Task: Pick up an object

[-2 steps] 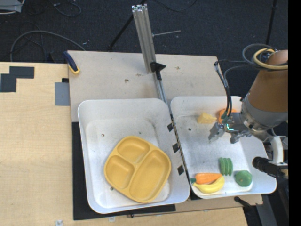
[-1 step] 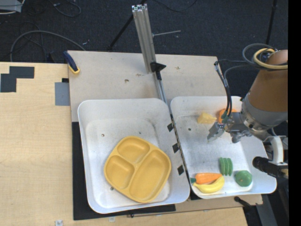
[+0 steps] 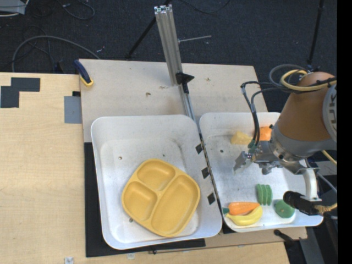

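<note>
Over the right bin point(image 3: 220, 126), the grey arm point(image 3: 302, 120) with its orange band reaches in from the right edge, and its pincer point(image 3: 254, 161) hangs above the middle of that bin's floor. Metal parts and black cables crowd the wrist, and whether the pincer is released or clenched I cannot tell; nothing can be made out held in it.

Several small things lie in the right bin. A pale yellow piece point(image 3: 240, 138) sits toward the far edge, just beside the cable, and an orange piece point(image 3: 265, 133) shows next to it, partly hidden by the arm. Near the front edge lie a carrot point(image 3: 243, 208) and a banana point(image 3: 246, 219), touching each other, the carrot on the far side of the banana. A green ribbed piece point(image 3: 264, 194) stands just beyond them toward the right, and a round green piece point(image 3: 284, 208) lies in the front right corner, beside a black part that crosses the bin's rim.

The left bin point(image 3: 110, 131) touches the right one along their shared edge, where black clips sit. A yellow divided plate point(image 3: 160, 196) with three compartments rests flat in its front half, nearer the shared edge than the left wall.

Both bins sit on the tabletop point(image 3: 38, 164), and a metal post point(image 3: 169, 43) rises behind them at a tilt
</note>
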Motion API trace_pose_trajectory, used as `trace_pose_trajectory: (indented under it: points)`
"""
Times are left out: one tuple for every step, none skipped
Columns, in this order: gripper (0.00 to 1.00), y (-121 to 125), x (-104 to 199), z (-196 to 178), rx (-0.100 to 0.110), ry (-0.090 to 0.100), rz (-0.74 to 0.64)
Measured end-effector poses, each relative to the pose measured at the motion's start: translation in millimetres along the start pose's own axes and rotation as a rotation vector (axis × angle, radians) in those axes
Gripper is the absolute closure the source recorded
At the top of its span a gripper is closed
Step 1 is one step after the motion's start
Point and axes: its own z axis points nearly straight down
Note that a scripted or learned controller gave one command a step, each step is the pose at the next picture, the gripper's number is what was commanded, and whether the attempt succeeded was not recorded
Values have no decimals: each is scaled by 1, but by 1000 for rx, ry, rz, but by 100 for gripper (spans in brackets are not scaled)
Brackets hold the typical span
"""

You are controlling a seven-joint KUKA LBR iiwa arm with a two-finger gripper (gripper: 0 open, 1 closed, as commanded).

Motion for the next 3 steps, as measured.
trace_pose_trajectory:
  points:
    - [0,-1,6,45,1,0,1]
    - [0,0,6,94,-7,0,2]
    - [100,1,7,82,-9,3,6]
